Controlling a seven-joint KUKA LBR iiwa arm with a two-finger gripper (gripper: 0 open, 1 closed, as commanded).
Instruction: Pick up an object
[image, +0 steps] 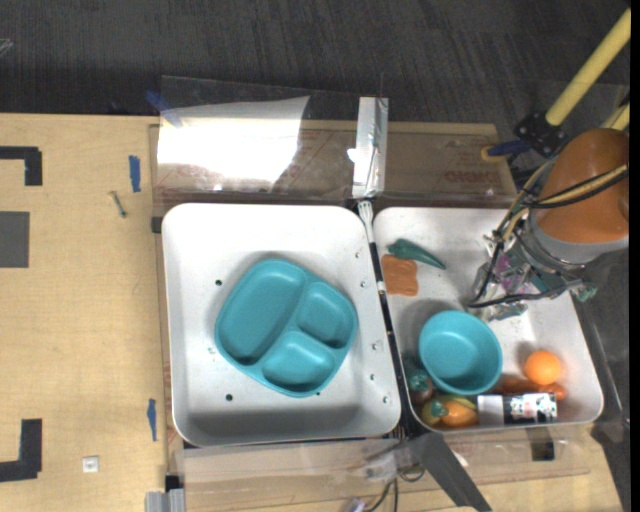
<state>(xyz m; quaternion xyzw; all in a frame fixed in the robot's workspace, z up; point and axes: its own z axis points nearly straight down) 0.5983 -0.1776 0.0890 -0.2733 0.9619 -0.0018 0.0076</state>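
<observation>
While the gripper (500, 290) hangs low over the right bin (590, 345), just up and to the right of the teal bowl (460, 350), nothing shows between its fingers, and whether the jaws stand open or closed I cannot tell (cables and the wrist blur that spot). Any object would serve the task, and most lie around that bowl: an orange ball (543, 367) to its right, a white bottle with a dark label (518, 407) below and right of it, a yellow-orange toy vegetable (447, 410) directly beneath its rim, an orange carrot-like piece with a teal top (402, 270) up and left. The teal divided plate (287, 325) sits far left of the bowl, in the other bin. To do this step well, I judge the arm should choose something standing apart: the ball, or the carrot piece. The crowded pieces under the bowl's rim invite a miss. Descend straight, centre the fingers across the object's narrow side, and avoid nudging the bowl.
</observation>
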